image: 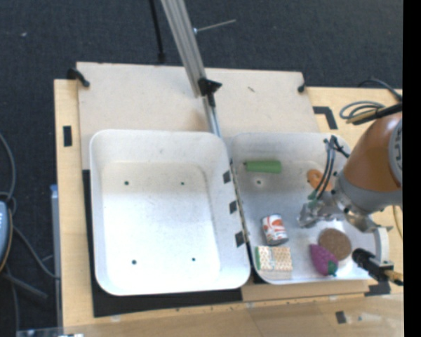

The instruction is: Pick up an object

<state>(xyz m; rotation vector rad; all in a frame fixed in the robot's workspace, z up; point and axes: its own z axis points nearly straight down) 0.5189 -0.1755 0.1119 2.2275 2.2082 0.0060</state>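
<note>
— Objects for picking all lie in the right bin (288, 146); what carries it?

— A pale wooden bench (67, 188) on a dark carpeted floor (56, 20), with a lighter board (140, 97) under the bins' far edges. The left bin (161, 209) sits beside the right one, their rims touching. A metal pole (182, 34) slants up from the bins' far edge, and a cable (358, 109) loops at the bench's right edge.

— And the arm?

— The arm (375, 167) comes in over the right bin's right edge, its orange band large in view. The gripper (316, 213) hangs low in the bin's middle; whether its fingers are apart or together I cannot tell, as they blur into grey metal.

— The things themselves?

— A brown round disc (335, 243) lies near the right edge, a patterned packet (275, 259) at the near edge, a purple item (323, 258) between them, a green bar (262, 166) toward the far edge, a red-and-white can (274, 228) just left of the gripper, and a small orange thing (313, 177) partly hidden behind the arm.
</note>
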